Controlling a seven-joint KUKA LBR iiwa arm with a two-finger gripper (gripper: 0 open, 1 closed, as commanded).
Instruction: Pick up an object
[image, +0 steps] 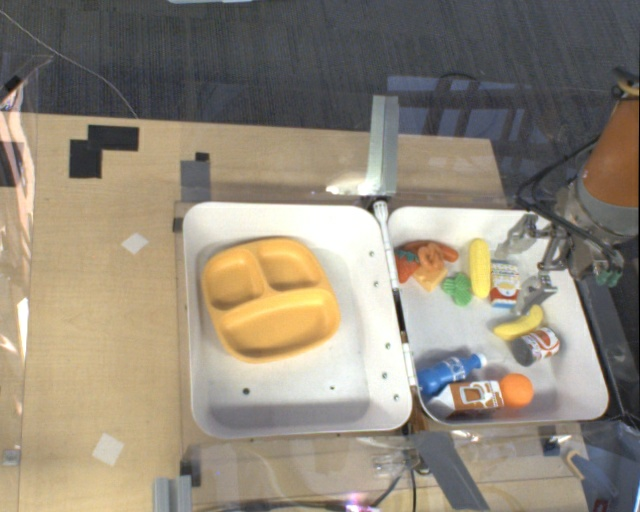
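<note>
White right-hand bin (585, 330), camera view, contents as follows. Yellow corn cob (480, 267), upright, at about 12 o'clock from the bin's centre. Small carton with a red base (505, 282), touching the cob's right side. Orange-red toy pieces (427, 263) at 10 o'clock, with a green piece (459, 290) just beside them. Banana (518, 322) near the centre. Small dark can with a red and white label (537, 345) at its 4 o'clock, touching or nearly so. Blue bottle (448, 372), brown bottle (475, 396) and orange ball (516, 390) grouped at 6 to 7 o'clock.

Gripper (535, 262): over the bin's upper right, fingers parted wide, nothing between them. Carton lies at its 8 o'clock, just beside the lower fingertip; banana lies at its 6 o'clock, near.

White left-hand bin (290, 415): holds one yellow divided plate (268, 297), three compartments, set toward 10 o'clock.

Bench (90, 330): pale wood.
</note>
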